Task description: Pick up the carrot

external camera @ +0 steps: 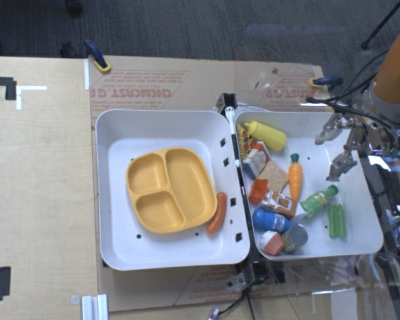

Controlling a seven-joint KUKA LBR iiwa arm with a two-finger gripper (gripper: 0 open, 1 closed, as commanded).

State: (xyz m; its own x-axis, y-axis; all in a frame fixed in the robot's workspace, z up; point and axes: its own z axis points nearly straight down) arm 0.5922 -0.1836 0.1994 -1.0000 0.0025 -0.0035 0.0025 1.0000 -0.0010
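carrot (295, 180) sits in the right bin (360, 239), roughly mid-bin, lying near-to-far with its green top at the far end and the orange tip pointing near. it touches nothing of the robot. just left of it: a tan cracker-like piece (273, 174) and a small carton (255, 160). yellow mustard bottle (267, 135) lies at the far left of that bin. near of the carrot, an orange-white box (280, 201), a red block (259, 191), a blue bottle (272, 220), and a can (295, 237) beside a reddish piece (273, 245) at the near edge. right of the carrot, a green bottle (318, 201) lying tilted, then green bean pods (337, 220) further right.

gripper (336, 153) is over the far right part of the right bin, well apart from the carrot and to its right. fingers (342, 164) are spread, nothing between them. arm (393, 72) comes in from the right edge, orange band visible at the far right.

left bin (113, 179) holds a yellow divided plate (171, 189), three compartments, sitting flat. sausage (217, 213) lies beside the plate's right near edge, on the bin floor, not in a compartment.

both bins rest on a cardboard sheet (160, 89) clipped at the far edge.
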